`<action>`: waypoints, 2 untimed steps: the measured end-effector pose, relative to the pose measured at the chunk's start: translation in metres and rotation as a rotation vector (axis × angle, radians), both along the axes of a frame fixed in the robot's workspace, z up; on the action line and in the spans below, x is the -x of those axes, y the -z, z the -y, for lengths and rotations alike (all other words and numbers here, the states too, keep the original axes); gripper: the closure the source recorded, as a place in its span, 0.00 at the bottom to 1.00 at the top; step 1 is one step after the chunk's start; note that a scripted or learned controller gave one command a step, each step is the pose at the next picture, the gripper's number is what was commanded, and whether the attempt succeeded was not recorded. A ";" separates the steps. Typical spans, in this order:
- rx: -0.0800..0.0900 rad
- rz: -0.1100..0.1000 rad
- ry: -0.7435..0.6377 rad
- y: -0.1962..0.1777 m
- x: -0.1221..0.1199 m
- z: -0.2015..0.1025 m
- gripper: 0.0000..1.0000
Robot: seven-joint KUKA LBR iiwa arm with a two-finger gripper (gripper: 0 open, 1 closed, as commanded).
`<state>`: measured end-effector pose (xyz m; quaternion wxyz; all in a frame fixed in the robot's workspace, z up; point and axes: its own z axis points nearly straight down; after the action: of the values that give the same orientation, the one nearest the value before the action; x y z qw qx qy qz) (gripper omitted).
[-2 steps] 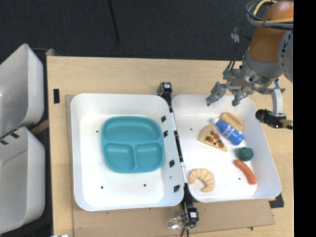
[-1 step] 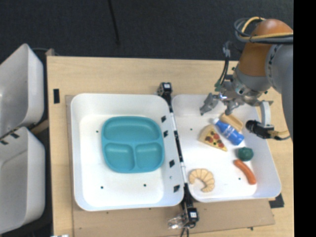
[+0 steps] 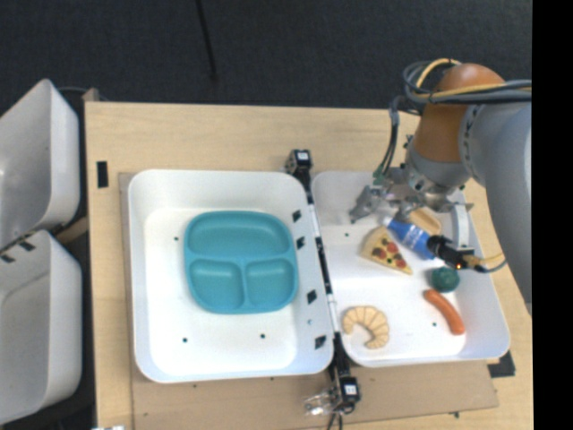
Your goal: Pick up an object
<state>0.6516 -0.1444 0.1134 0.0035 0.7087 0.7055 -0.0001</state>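
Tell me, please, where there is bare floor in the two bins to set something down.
Left bin: bare strips around the teal plate. Right bin: bare between croissant and sausage; crowded at pizza slice, blue bottle and gripper.

Even bright overhead light, soft shadows, slight blur

The grey arm (image 3: 501, 150) is cut off at the right edge. The gripper (image 3: 405, 206) partly covers a small blue bottle (image 3: 413, 236); its fingers are too unclear to read.
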 end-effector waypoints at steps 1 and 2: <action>-0.001 0.005 0.003 -0.015 -0.002 0.001 1.00; -0.004 0.000 -0.001 -0.059 -0.002 0.007 1.00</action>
<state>0.6536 -0.1513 0.1729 0.0019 0.7084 0.7058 0.0013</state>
